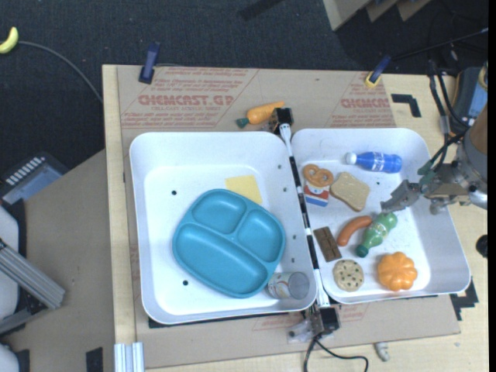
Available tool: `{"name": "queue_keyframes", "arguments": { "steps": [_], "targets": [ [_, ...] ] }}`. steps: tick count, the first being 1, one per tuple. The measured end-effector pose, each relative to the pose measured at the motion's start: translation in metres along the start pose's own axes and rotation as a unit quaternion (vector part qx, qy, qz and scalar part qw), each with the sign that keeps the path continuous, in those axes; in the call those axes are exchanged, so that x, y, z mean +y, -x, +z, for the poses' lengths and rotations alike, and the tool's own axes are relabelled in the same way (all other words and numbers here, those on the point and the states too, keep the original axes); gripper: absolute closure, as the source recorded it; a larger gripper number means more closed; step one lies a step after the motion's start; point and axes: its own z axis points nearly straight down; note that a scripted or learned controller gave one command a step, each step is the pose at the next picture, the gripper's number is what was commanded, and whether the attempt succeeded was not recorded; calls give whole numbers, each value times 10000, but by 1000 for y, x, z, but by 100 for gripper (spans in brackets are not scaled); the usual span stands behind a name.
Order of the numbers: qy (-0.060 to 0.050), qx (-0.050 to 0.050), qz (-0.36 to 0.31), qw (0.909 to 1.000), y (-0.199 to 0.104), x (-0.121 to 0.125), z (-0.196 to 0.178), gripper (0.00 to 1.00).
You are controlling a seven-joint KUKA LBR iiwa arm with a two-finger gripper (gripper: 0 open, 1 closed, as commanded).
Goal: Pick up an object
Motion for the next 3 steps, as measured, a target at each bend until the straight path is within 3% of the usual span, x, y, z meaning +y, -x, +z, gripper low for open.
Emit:
{"name": "queue_keyframes", "arguments": {
  "steps": [1, 2, 3],
  "targets": [
    [28, -5, -1, 10000, -30, 34, 172, 0],
    [37, -2, 3, 10000, -31, 34, 162, 100],
    [1, 3, -5, 10000, -86, -5, 74, 100]
  ]
}}
